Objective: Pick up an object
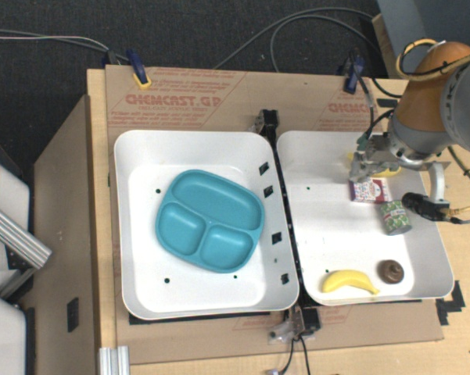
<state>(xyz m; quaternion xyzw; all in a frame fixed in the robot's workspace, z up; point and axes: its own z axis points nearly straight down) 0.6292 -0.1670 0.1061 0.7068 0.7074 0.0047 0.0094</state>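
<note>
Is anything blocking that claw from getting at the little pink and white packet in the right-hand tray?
Nothing visible is. The gripper hangs right over the pink and white packet, near the back of the right bin. The green can lies beside the packet, toward the front, and the banana lies well clear at the front.

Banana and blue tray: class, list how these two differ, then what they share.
The banana is yellow and curved; the blue tray is teal, broad and divided into compartments. The banana lies in the right bin, the blue tray in the left bin. The blue tray is far larger. Both lie flat on white bin floors.
</note>
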